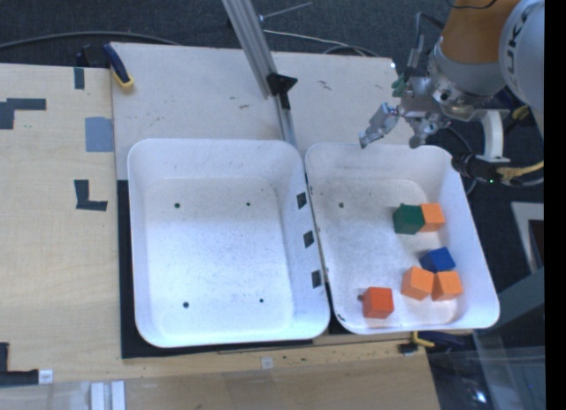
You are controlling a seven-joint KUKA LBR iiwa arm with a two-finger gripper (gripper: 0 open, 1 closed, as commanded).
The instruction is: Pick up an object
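The right bin (354, 170) holds several small blocks. A green block (408, 219) touches an orange one (432, 216) near the bin's right wall. Lower down sit a blue block (438, 260), two orange blocks (417, 283) (447, 285) and a red-orange block (378, 302) near the front. My gripper (394, 129) hangs above the bin's far rim, well above the blocks, with its two fingers (376, 127) spread apart and nothing between them.
The left bin (141, 170) stands beside the right one. A slanted metal rail (252, 37) runs down to the gap between the bins. A yellow-handled tool (119, 68) lies at the back left. Cables trail at the right.
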